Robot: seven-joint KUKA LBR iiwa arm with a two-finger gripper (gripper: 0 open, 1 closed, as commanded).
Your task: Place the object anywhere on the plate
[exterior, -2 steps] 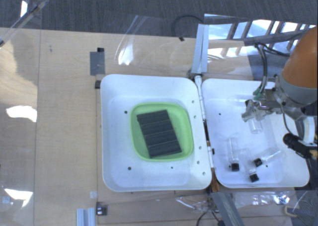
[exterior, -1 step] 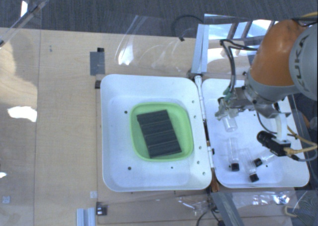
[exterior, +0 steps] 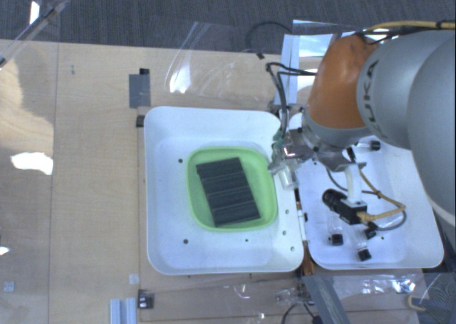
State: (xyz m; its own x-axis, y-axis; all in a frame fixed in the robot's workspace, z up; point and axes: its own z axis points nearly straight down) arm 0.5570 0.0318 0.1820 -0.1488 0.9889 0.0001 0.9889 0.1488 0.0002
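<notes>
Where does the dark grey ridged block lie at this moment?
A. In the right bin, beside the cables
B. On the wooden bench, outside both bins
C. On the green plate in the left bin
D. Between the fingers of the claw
C: the dark ridged block lies flat on the green plate, which sits in the left white bin, apart from the arm above the right bin.

So that's two white bins (exterior: 167, 194) (exterior: 420, 237), one green plate (exterior: 267, 187), one dark block (exterior: 228, 191) and one arm (exterior: 399, 80).
</notes>
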